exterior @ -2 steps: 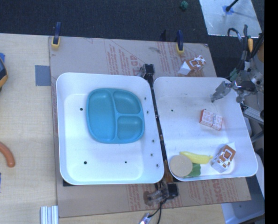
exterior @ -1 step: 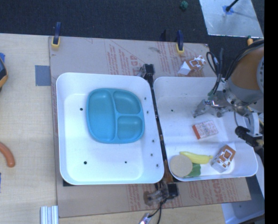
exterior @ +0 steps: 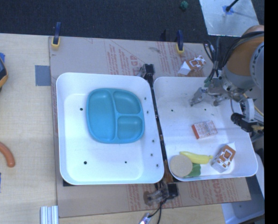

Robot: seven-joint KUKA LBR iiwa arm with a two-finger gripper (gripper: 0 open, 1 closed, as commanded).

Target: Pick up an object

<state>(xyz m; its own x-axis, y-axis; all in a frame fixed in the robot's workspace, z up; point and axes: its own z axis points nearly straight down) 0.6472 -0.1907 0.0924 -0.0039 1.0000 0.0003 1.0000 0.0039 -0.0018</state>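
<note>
Sitting near the front edge of the right bin [exterior: 251, 171], well below the gripper [exterior: 207, 98], are a round tan disc [exterior: 180, 165], a yellow banana toy [exterior: 196, 157] touching it, and a small white and orange packet [exterior: 224, 157] just beside them. Any of these could be the thing to pick up. They lie so close together that fingers coming down on one may bump or push the next one away.

A bit closer to the gripper lies a flat reddish packet [exterior: 204, 129], alone on the bin floor. It is thin and flat, so the fingers may slide over it and close on nothing.

The gripper hangs over the far part of the right bin. Its two grey fingers [exterior: 197, 98] look spread apart, with nothing between them. There is only bare bin floor under it, so closing here would catch nothing.

To the gripper's side, in the left bin [exterior: 64, 125], rests a blue divided plate [exterior: 114, 115].

Past the gripper, outside the bin, lies another small packet [exterior: 194, 65].

Red writing runs along the cardboard [exterior: 120, 55] under the bins, but it is too small to read. The packets' labels cannot be read either.
</note>
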